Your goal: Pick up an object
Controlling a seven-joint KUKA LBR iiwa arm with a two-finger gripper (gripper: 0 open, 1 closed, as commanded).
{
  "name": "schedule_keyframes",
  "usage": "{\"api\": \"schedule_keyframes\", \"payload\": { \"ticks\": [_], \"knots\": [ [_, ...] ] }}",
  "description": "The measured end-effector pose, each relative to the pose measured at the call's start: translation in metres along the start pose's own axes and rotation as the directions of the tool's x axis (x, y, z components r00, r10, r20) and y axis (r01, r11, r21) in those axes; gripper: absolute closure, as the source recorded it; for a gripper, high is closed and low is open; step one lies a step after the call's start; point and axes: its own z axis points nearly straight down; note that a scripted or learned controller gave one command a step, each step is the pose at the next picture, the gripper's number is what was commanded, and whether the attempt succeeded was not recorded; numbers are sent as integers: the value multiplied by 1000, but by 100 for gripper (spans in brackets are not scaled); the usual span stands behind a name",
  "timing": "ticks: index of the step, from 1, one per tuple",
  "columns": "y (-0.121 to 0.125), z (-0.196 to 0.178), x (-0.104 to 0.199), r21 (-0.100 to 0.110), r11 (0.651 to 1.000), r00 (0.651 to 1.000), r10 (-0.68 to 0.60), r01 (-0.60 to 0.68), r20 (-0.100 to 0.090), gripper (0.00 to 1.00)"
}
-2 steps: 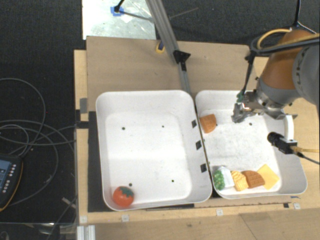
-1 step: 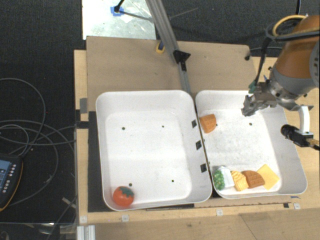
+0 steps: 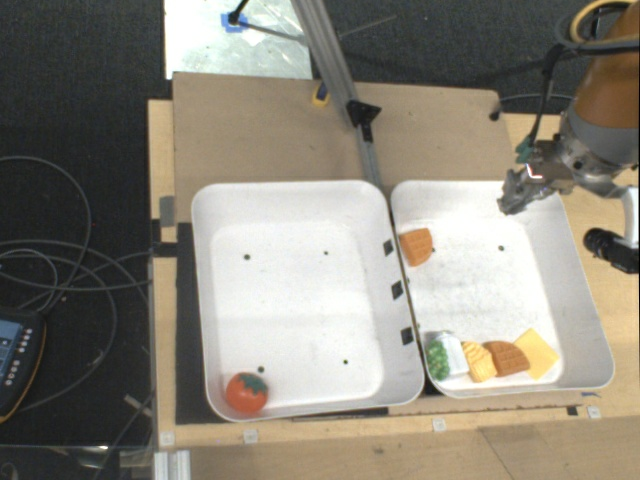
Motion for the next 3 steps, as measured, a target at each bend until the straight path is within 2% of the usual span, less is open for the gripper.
{"api": "schedule_keyframes", "payload": {
  "ticks": [2, 3],
  "knots": [
    [2, 2, 105, 6, 1000, 1000, -6, 6, -4, 100],
    [22, 10, 163, 4, 1000, 1000, -6, 6, -3, 100]
  ]
}}
